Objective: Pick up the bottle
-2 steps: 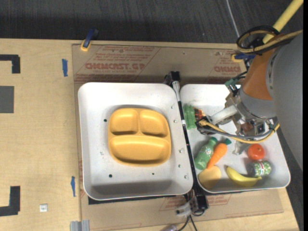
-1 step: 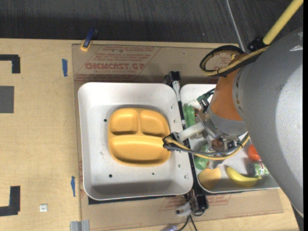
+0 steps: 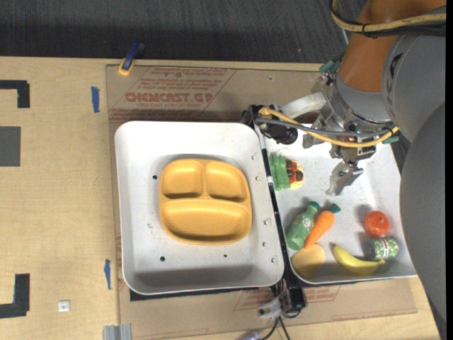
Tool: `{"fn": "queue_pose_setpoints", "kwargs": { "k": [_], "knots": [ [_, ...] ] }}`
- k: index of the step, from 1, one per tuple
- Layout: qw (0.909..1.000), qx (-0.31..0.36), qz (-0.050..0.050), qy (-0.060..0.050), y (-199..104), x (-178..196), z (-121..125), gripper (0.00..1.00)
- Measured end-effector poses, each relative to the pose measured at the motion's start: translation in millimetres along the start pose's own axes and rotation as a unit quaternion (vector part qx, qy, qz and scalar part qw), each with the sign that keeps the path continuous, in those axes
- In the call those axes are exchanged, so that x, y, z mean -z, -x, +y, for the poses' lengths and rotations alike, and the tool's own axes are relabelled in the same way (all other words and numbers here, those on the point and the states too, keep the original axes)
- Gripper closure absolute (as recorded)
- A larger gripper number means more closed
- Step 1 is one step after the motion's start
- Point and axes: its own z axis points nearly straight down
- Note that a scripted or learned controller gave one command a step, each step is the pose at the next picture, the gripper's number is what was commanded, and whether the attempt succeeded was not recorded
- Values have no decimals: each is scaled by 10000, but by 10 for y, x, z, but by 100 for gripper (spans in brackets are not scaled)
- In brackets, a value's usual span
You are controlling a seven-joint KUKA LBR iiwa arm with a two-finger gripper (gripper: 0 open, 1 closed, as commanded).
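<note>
A green bottle (image 3: 302, 225) lies tilted on the floor of the right bin (image 3: 386, 176), near its left wall, with its cap end pointing up and right. An orange carrot (image 3: 320, 227) lies right against the bottle's right side. My gripper (image 3: 345, 180) hangs over a bare patch of the right bin, above and to the right of the bottle and apart from it. Nothing shows in the gripper. The grey arm with its orange band (image 3: 386, 20) comes in from the upper right.
The right bin also holds a yellow banana (image 3: 354, 259), a red tomato (image 3: 377, 222), a green can (image 3: 386, 247), a yellow fruit (image 3: 308, 259) and a green and red toy (image 3: 285, 173). A yellow divided plate (image 3: 205, 198) sits in the left bin (image 3: 134, 190).
</note>
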Motion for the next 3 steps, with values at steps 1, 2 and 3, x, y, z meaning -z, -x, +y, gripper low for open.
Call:
{"fn": "queue_pose_setpoints", "kwargs": {
  "k": [1,2,3],
  "knots": [
    [9916,1292,-33,-20,65,-1243,-193,0],
    [9915,1302,-39,-25,60,-1144,-198,100],
    [9915,1301,-42,-26,61,-1145,-198,0]
  ]
}}
